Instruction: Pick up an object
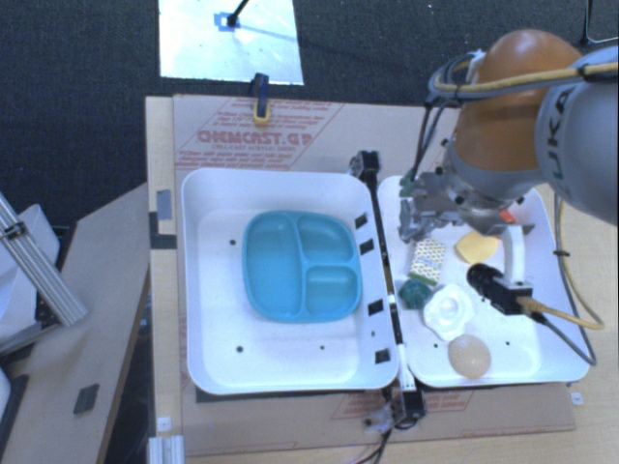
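Approach stage, judged from the layout alone. Saw the gripper (pixel 418 218) low over the right bin (pixel 524 361), close to the divider between the bins, with a small patterned yellow-white rectangle (pixel 428 257) just in front of it, perhaps touching. Took that as the likeliest target. Could not tell whether the jaws were spread or pressed together, masked as they were by the wrist.

Found the rectangle lying flat on the bin floor, long axis running roughly from the gripper toward the near rim and slightly slanted. Placed its far end at the gripper and its near end just beside a teal lump (pixel 417 293).

Judged best to centre over the rectangle's middle, turn the wrist to close across the narrow width rather than along the length, and descend straight. Noted crowding: a white fried-egg toy (pixel 451 309) near, a yellow wedge (pixel 477 247) beside. Favoured a narrow opening for that reason. Counted the blue divided plate (pixel 295 266) in the left bin (pixel 208 211) and the beige egg (pixel 470 356) as well apart from the work.
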`<move>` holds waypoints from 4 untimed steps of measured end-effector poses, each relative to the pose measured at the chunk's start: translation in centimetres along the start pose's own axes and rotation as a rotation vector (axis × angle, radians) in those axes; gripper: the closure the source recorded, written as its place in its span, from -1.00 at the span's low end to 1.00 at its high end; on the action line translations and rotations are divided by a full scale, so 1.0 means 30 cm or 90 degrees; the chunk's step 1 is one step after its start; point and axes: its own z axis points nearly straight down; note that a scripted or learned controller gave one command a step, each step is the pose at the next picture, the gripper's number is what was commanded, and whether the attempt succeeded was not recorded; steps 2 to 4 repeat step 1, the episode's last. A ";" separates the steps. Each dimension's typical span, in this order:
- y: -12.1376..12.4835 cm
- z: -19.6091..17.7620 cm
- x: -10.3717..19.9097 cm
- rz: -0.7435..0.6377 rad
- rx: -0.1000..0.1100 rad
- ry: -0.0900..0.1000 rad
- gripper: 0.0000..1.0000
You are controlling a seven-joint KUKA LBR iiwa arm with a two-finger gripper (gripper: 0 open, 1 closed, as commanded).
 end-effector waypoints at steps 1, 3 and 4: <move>-0.001 0.075 0.182 0.000 0.002 0.000 1.00; -0.001 0.075 0.182 0.000 0.002 0.000 1.00; -0.001 0.075 0.182 0.000 0.002 0.000 1.00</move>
